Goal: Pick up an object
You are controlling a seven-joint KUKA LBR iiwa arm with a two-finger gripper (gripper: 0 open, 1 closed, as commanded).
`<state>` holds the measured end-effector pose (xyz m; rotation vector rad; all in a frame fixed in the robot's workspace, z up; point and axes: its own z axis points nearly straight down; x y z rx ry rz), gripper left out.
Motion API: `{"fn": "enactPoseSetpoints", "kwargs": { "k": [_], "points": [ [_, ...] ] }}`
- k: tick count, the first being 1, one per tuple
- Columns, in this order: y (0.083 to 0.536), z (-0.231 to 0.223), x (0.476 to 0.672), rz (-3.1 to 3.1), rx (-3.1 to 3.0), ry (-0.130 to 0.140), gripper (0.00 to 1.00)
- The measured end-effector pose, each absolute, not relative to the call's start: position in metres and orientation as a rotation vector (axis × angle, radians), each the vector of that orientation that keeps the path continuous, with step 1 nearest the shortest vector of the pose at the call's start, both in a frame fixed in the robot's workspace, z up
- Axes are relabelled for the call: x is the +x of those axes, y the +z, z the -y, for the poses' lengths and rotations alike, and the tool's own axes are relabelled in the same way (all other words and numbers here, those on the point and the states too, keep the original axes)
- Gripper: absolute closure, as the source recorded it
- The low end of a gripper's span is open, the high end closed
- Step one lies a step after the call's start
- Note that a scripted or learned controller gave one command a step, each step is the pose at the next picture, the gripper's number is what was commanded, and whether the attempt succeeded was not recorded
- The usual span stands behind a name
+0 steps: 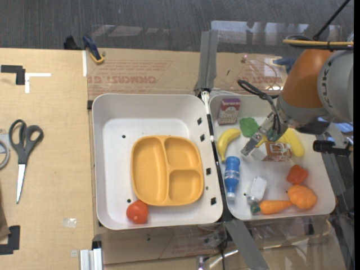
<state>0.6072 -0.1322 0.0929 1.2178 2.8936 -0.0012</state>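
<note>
My gripper (252, 144) hangs low over the middle of the right bin (325, 176), on the grey arm with the orange band. It sits between a yellow banana (225, 141) on its left and a small brown carton (278, 151) on its right. A green object (248, 126) lies just behind it. Nothing shows between its tips. Also in this bin are a purple-and-white carton (229, 110), a blue bottle (231, 175), a white item (257, 188), a carrot (275, 206), an orange fruit (304, 197), a red item (297, 174) and a yellow item (293, 142).
The left bin (107, 151) holds a yellow divided plate (167, 169) and a red tomato (137, 212) at its front. Scissors (22, 145) lie on the wooden bench at far left. A grey divider post (207, 61) rises between the bins at the back.
</note>
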Motion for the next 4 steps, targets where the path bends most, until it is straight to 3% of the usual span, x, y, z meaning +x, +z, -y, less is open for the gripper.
{"fn": "enactPoseSetpoints", "kwargs": {
  "k": [1,3,4],
  "points": [
    [0.092,0.106,0.610,-2.605,1.752,-0.001,0.00],
    [0.091,0.120,0.478,-2.480,1.931,-0.001,0.00],
    [0.203,0.210,0.557,-2.394,2.032,-0.003,0.00]
  ]
}}
